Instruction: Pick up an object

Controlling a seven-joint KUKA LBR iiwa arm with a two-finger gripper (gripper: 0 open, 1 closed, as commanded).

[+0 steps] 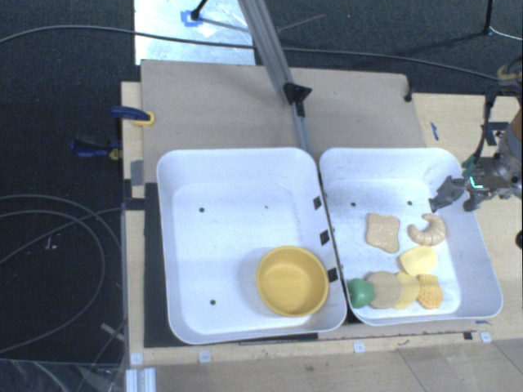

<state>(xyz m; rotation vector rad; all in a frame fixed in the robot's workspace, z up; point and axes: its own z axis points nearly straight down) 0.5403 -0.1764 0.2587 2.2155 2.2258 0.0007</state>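
My gripper (458,202) hangs over the right edge of the right bin (359,170), open, with nothing between its two dark fingers. Just below and left of it lies a tan croissant (428,230). A tan bread slice (382,231) lies left of the croissant, and a pale yellow piece (418,260) sits below it. Along the bin's front wall, side by side, are a green item (359,292), a beige round piece (382,288) and an orange waffle-like piece (430,292). A yellow bowl (292,280) stands upright in the left bin (204,186), near its front right corner.
The two bins meet at a shared rim with black clips (324,237). A grey pole (274,51) slants over the board behind the bins. Blue and yellow clamps (131,117) grip the bench's left edge.
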